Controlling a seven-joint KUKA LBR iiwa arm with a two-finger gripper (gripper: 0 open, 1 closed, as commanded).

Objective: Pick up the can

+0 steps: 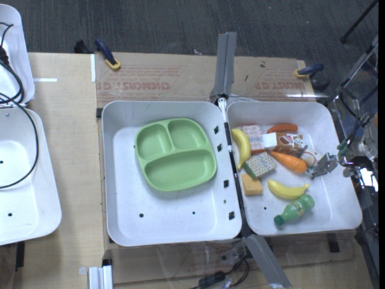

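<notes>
Can: most likely the small red-and-white printed object (291, 141) lying in the far half of the right bin (344, 205); it is too small to be sure.
Neighbours: the carrot (289, 161) is just near of it and a white box (269, 139) touches its left side.
Gripper: the gripper (322, 166) is low in the same bin, right of the carrot and apart from the can; I cannot tell whether it is released or clenched.
Handling: probably light, stiff and smooth, so it could roll or slip.
Hold: across the round body at mid-length, away from the carrot.
</notes>
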